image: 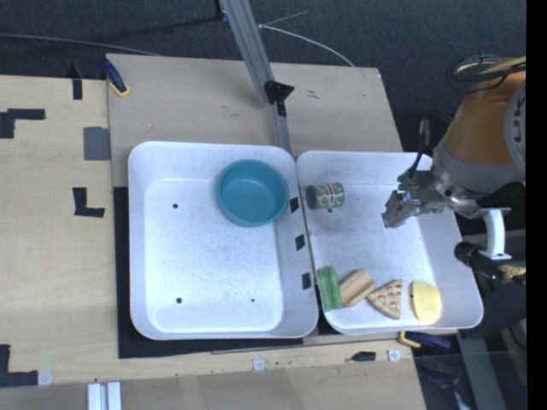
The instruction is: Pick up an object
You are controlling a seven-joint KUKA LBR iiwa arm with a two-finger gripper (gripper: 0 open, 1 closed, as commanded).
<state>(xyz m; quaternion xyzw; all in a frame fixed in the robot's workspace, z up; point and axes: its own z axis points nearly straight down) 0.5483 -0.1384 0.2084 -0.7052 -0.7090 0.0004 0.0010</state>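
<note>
Up at three o'clock of the right bin (pixel 444 254), the gripper (pixel 395 216) hangs; whether its jaws are open, I cannot tell.

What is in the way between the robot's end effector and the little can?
Nothing visible. The end effector hangs over the right bin, and bare white floor lies between it and the can. The other items sit along the bin's near edge.

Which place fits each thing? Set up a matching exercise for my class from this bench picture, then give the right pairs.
Things:
1. round blue bowl
2. small green can
3. yellow rounded piece
4. flat green block

Places:
A. right bin, top left part
B. left bin, top right part
C. right bin, bottom left corner
D. right bin, bottom right corner

Pairs: 1-B, 2-A, 3-D, 4-C
</note>
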